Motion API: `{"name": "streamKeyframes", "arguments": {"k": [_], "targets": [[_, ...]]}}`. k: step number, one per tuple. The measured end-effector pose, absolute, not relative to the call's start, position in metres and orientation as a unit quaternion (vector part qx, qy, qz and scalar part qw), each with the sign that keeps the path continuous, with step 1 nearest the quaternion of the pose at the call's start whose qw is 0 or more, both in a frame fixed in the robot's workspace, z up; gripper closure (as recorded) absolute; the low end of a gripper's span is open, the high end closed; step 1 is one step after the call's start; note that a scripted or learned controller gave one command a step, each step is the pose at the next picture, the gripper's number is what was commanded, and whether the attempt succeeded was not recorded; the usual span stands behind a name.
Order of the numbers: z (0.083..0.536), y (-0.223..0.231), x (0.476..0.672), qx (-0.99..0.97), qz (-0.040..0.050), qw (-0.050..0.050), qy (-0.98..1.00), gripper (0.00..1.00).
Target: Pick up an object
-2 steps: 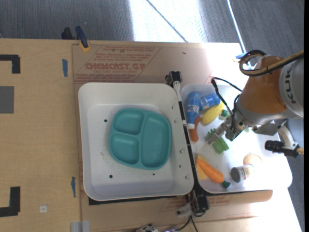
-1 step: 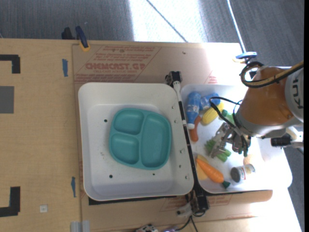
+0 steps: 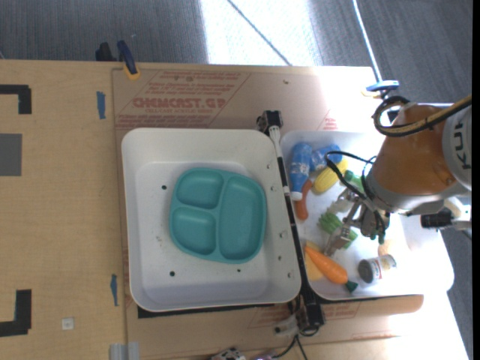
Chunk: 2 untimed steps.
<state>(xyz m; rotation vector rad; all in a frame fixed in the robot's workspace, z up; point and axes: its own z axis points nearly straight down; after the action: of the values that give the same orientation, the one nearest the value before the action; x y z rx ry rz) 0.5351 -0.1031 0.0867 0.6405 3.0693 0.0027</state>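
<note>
So the tool (image 3: 351, 227) is down in the right bin (image 3: 420, 272), hovering over the green toy (image 3: 331, 221), can't tell if it's open or closed. Looks like the reach step; next it needs a clean squeeze and lift

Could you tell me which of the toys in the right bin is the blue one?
The blue bottle at the bin's far left corner; its neighbours are yellow, green and orange.

two white bins (image 3: 142, 201), one teal plate (image 3: 218, 214)
</note>
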Motion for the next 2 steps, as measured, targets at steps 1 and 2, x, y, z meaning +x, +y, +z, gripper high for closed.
{"name": "streamKeyframes", "arguments": {"k": [1, 2], "targets": [[0.087, -0.112, 0.638, 0.21, -0.0023, -0.025, 0.977, 0.0], [0.098, -0.113, 0.645, 0.211, -0.0018, -0.004, 0.977, 1.0]]}}
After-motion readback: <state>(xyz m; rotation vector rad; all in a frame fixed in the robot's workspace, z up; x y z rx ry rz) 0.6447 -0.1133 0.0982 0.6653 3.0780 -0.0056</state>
